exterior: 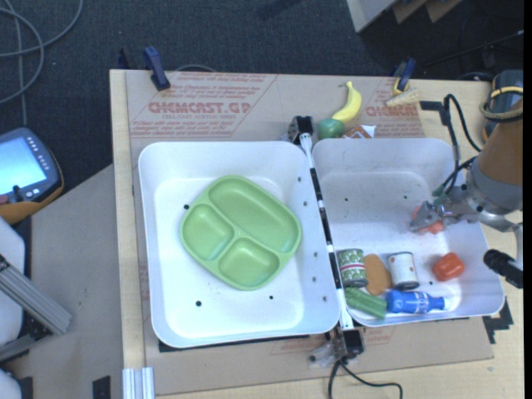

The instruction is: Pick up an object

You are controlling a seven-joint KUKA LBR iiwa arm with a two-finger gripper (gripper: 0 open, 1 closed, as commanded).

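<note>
Gripper (428, 217) low in right bin (374, 152), finger state indeterminate. Orange object (449, 266) at 5 o'clock, ungrasped. Pick outstanding.

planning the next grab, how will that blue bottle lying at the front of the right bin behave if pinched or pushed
The blue plastic bottle with a white cap lies on its side, so a push across it would probably roll it. Its round, glossy-looking body may slip from a pinch. It lies close against the green vegetable-shaped toy, which might shift too.

Green plate (241, 232), white bins (158, 169), blue bottle (413, 302).
</note>
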